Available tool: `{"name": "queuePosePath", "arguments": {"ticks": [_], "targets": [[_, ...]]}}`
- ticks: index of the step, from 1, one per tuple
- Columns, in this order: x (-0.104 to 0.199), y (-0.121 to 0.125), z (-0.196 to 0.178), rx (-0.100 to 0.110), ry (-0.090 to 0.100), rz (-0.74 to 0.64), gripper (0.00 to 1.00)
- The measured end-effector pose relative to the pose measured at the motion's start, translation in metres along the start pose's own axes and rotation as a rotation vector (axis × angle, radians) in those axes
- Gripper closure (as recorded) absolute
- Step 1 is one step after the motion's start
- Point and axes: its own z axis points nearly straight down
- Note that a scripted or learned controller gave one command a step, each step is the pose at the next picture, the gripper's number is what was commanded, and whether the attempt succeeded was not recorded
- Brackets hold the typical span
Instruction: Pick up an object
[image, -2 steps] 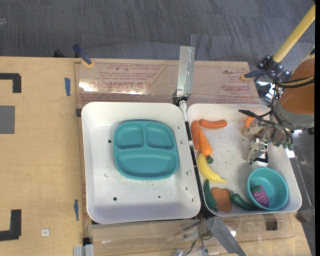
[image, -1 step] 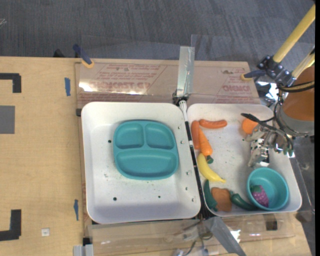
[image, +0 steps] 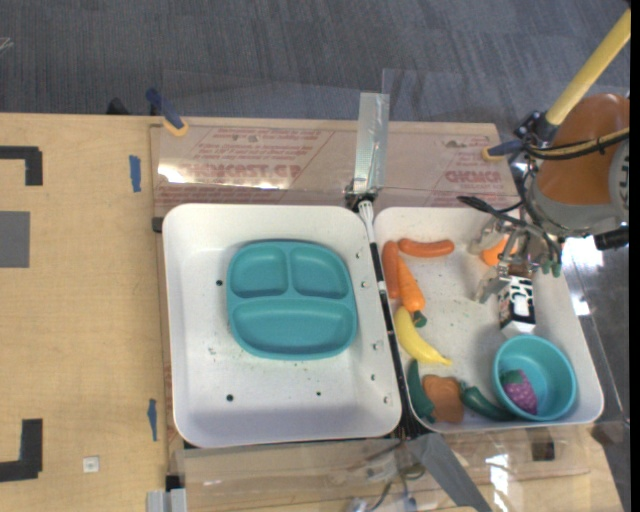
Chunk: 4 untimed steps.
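My gripper (image: 508, 272) hangs over the back right part of the right bin (image: 470, 318), low above its floor. A small orange thing (image: 489, 254) lies just to its left, partly hidden by it; nothing shows as held. Further left in this bin lie an orange sausage (image: 427, 247), a carrot (image: 404, 278) and a yellow banana (image: 420, 341). At the front a brown-orange piece (image: 443, 397) rests against a dark green vegetable (image: 487, 404).
A teal bowl (image: 536, 374) holding purple grapes (image: 519, 390) stands in the right bin's front right corner, just in front of my gripper. The left bin (image: 190, 400) holds a teal divided plate (image: 292, 299). A raised rim (image: 378, 300) separates the bins.
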Motion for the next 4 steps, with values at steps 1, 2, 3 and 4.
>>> {"name": "queuePosePath", "arguments": {"ticks": [1,2,3,4], "targets": [[-0.004,0.001,-0.016,-0.001,-0.017,0.000,1.00],[0.010,0.032,-0.133,0.000,-0.012,0.092,1.00],[0.078,0.055,-0.007,0.000,0.003,-0.075,1.00],[0.019,0.026,-0.149,0.002,-0.015,0.007,1.00]]}}
